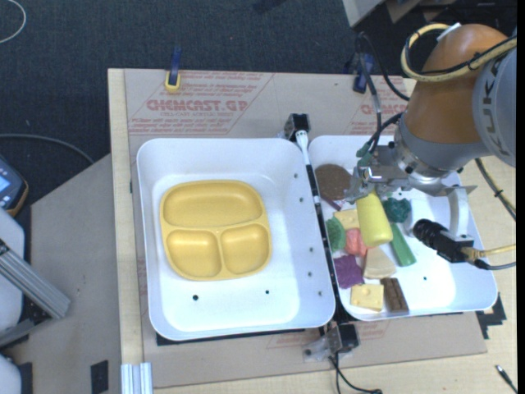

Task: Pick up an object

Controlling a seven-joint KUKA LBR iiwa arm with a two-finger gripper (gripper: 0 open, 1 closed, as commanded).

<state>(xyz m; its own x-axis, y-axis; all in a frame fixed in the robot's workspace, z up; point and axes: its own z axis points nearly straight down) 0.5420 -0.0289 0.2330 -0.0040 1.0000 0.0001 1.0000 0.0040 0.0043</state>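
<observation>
Objects [367, 253] for picking lie heaped in your right bin [459, 290], packed against its left wall; the left bin [156, 245] carries a yellow divided tray [216, 226]. Your arm [447, 89] reaches in from the right, and its gripper [369, 189] sits low over the pile beside a yellow cylinder [372, 218]. You cannot tell whether it is apart or together. Likely fault: crowded neighbours, such as the purple block [348, 270], deflect it and the grasp slips.

Arm [459, 80]: rounded orange band above a grey wrist housing. Black cables loop around the band. Hand [373, 183]: metallic grey hardware with a white bracket.
</observation>
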